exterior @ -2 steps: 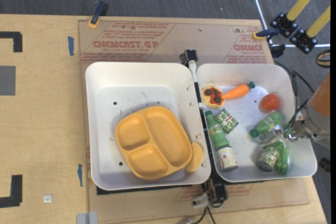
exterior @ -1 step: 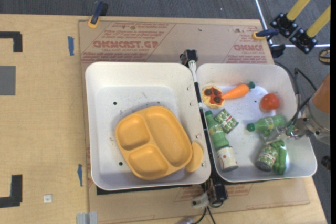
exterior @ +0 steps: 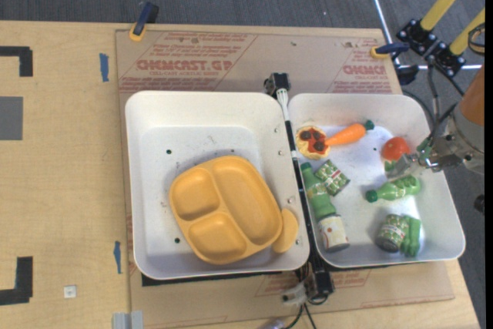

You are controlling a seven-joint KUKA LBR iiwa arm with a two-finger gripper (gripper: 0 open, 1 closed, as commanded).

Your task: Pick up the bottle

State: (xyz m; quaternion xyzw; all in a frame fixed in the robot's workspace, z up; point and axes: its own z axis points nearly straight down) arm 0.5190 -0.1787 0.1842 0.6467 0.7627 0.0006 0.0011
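Note:
The bottle is green with a white and red label. It lies on its side along the left wall of the right bin, neck pointing toward the back. My gripper hangs at the bin's right side, just right of a red tomato and above a light green piece. It is well to the right of the bottle and not touching it. The grey wrist enters from the right edge.
The right bin also holds a carrot, a pizza slice, a small green carton touching the bottle's neck, and a green can. A yellow divided plate fills the left bin.

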